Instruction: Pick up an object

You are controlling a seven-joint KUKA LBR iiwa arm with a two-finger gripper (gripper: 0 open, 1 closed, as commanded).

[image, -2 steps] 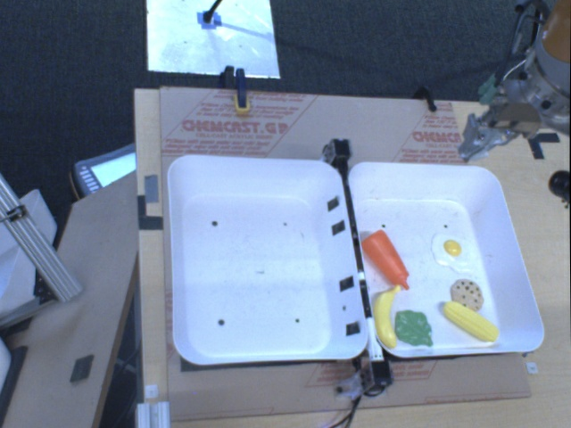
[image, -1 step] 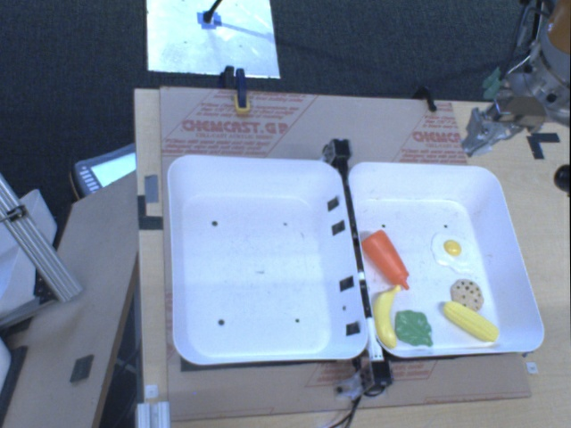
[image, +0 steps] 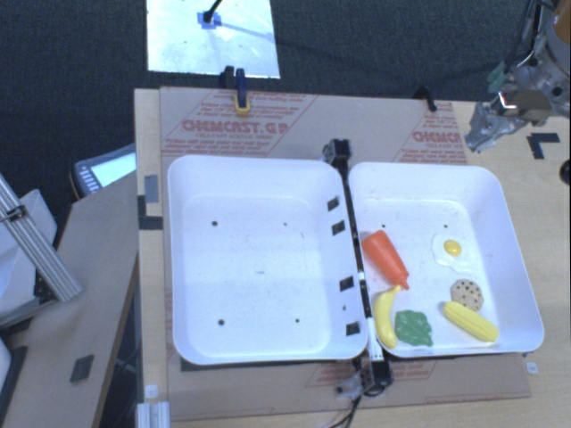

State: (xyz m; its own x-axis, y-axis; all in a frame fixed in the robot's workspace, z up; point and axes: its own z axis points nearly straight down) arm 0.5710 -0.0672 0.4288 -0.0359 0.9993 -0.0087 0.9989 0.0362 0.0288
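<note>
While the fingers (image: 486,132) hang over the desk (image: 393,119) beyond the right bin (image: 500,194), grip state unreadable, the carrot (image: 385,255) lies well below-left of them, banana (image: 385,319) beside.

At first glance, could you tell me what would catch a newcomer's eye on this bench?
The bright toy food in the right bin stands out: an orange carrot by the divider, a banana and a green leafy piece at the near edge. The gripper hangs beyond that bin's far right corner, above the bench.
</note>
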